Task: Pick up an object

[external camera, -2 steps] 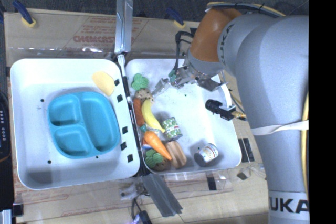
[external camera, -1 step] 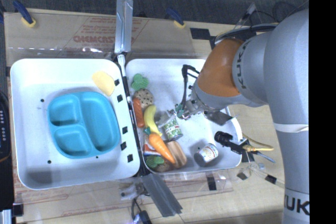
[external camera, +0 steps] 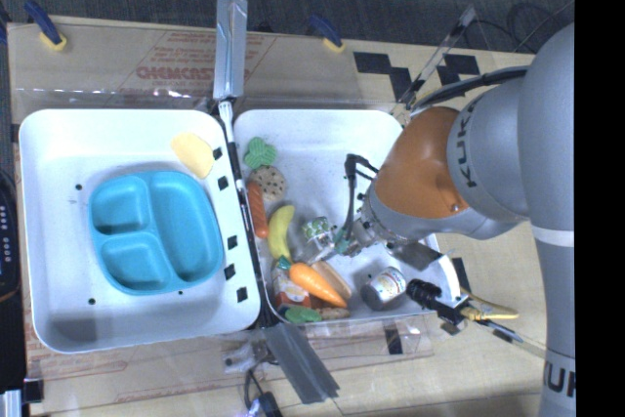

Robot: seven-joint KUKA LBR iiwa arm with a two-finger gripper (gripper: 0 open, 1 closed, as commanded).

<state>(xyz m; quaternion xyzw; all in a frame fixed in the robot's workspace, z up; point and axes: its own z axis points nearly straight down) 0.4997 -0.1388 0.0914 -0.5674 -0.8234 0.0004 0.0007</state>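
While down in right bin (external camera: 322, 127) near can (external camera: 317, 231) and banana (external camera: 280, 229), gripper (external camera: 354, 237) grip state unclear, nothing lifted yet.

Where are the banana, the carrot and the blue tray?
banana (external camera: 280, 229), camera view, middle of its yellow body
carrot (external camera: 314, 283), camera view, middle of its orange body
blue tray (external camera: 156, 231), camera view, central divider

Left bin (external camera: 39, 210): tray (external camera: 156, 231) in the middle, sponge (external camera: 193, 152) behind it at its right corner. Right bin (external camera: 322, 127): banana (external camera: 281, 229) by the left wall, carrot (external camera: 314, 282) in front of it, can (external camera: 384, 287) right of carrot.
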